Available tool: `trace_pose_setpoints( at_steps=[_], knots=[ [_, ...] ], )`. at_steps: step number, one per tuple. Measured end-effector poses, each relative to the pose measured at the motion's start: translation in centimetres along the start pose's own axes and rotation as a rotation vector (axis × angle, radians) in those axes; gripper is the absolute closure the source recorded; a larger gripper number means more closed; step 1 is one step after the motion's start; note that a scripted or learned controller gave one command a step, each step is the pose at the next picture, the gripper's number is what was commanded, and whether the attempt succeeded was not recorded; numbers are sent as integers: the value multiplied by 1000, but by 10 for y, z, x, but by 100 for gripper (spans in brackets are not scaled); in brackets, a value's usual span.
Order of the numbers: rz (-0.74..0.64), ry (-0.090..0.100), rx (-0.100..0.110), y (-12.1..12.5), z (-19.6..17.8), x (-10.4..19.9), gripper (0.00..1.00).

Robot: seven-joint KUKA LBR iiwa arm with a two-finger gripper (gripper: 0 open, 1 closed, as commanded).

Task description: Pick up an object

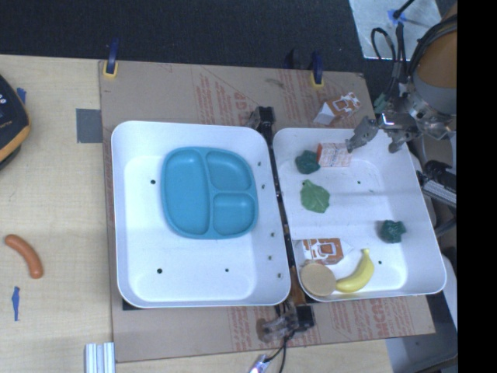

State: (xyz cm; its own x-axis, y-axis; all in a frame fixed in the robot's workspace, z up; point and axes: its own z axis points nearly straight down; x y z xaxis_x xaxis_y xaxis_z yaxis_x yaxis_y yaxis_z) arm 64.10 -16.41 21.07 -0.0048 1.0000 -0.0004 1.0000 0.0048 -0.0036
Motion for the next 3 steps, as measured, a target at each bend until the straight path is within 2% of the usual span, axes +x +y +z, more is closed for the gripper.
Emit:
trace_pose_setpoints(
  at_steps=[1,2,3],
  knots=[
    [-1,0,2,-30,98,49,0],
    [1,1,-1,16,104,54,0],
    [2,1,1,16,119,47,0]
  ],
)
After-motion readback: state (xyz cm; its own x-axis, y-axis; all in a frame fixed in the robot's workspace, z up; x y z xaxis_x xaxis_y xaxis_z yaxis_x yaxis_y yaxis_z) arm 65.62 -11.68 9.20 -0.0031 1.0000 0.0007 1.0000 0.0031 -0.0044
